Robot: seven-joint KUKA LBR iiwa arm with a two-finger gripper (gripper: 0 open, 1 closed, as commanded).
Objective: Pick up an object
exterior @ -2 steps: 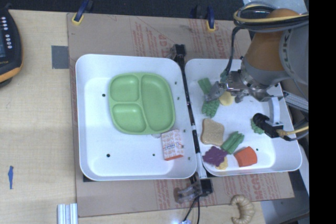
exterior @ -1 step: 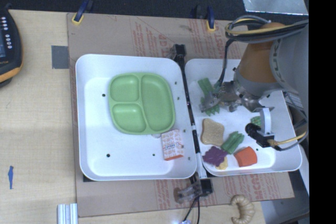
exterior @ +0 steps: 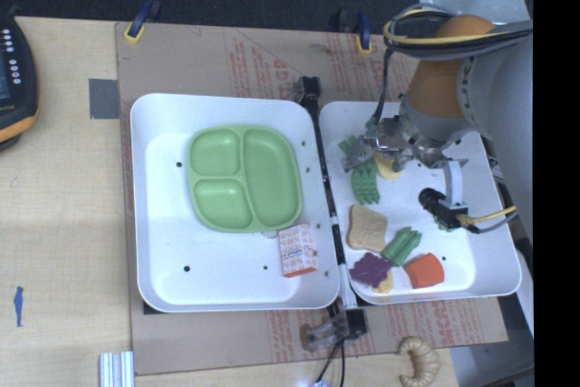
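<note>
Arm (exterior: 453,77) reaches steeply down into right bin (exterior: 485,272); gripper (exterior: 385,154) near a green toy (exterior: 364,181), finger state perhaps unreadable.

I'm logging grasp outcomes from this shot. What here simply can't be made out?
- Gripper: the wrist blocks it, so whether it holds anything is unclear in the camera view.
- Yellow item under the gripper: mostly hidden, kind unknown.
- Packet print in the left bin: too small to read.
- Device at left: cut off by the edge.
</note>
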